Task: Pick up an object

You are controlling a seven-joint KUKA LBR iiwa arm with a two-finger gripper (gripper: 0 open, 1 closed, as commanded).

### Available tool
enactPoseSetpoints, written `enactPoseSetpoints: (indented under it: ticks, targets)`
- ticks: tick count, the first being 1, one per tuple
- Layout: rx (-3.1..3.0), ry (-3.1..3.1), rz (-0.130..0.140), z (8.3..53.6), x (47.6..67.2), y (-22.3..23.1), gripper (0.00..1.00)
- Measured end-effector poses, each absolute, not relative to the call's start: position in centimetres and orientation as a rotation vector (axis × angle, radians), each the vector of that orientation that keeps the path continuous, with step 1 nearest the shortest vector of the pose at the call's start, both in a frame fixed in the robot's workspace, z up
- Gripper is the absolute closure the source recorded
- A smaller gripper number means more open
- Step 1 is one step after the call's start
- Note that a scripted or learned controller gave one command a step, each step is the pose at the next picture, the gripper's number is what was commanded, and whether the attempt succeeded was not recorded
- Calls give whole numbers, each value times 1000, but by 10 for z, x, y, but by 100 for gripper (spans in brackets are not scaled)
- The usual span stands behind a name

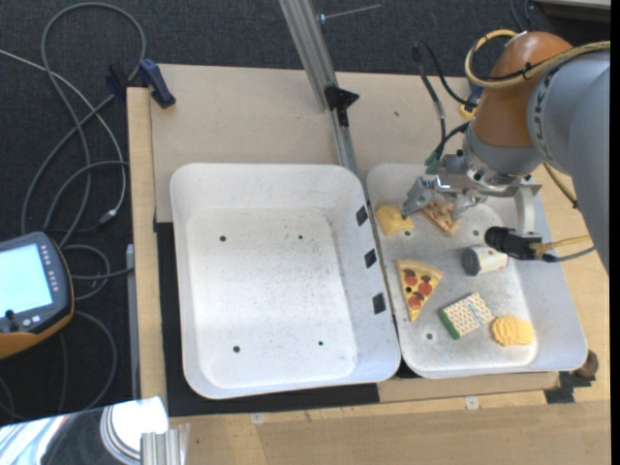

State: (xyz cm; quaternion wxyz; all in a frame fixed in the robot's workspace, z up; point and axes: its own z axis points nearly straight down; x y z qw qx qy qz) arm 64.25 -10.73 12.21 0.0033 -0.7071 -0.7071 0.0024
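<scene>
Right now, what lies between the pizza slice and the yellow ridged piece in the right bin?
In the camera view, the green-edged checkered block lies between the pizza slice and the yellow ridged piece, on the right bin floor.

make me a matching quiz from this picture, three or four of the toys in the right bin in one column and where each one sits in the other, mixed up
Things:
1. pizza slice
2. cheese wedge
3. yellow corn piece
4. green and white block

Places in the right bin:
A. near corner, farthest right of the four
B. far left, beside the wall between the bins
C. between the pizza slice and the corn piece
D. left side, nearer the camera than the cheese wedge

Pairs: 1-D, 2-B, 3-A, 4-C
</scene>
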Motion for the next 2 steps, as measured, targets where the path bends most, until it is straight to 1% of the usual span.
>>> enactPoseSetpoints:
  ticks: [1, 2]
  targets:
    - [-2224, -2226, -3, 100, 646, -108, 0]
    - [-2227, -2228, -9, 112, 648, -108, 100]
